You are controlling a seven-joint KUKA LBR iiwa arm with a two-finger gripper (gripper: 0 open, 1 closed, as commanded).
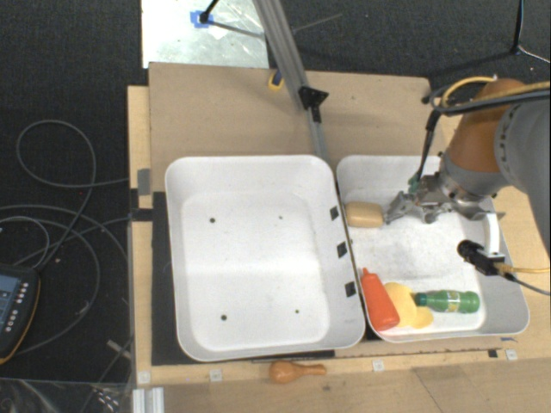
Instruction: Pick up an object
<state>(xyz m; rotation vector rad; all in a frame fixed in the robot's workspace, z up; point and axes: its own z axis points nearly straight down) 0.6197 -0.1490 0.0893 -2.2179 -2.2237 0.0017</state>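
The claw (405, 206) hangs low inside the right bin (516, 317), its two grey fingers spread apart with nothing between them, pointing toward the divider side. Just off the fingertips, a touch further toward the left bin (250, 256), lies the tan block (364, 214), tucked against the right bin's inner wall. That looks like the nearest candidate, so the step in hand reads as lining up for a grasp on it.

To do it well, the fingers need to straddle the block, not nudge it: one tip on each long side, then close. The wall is the snag here; a finger has little room between block and rim, so I'd judge an approach along the wall safer than one across it.

Toward the near edge from the claw sit the other options: an orange-red bottle (378, 299), a yellow piece (406, 305) touching it, and a green bottle (446, 300) lying on its side just beyond. They crowd together, which makes a clean pinch harder. Beyond the bins on the bench, a small brown gourd-shaped thing (294, 370) lies well apart.
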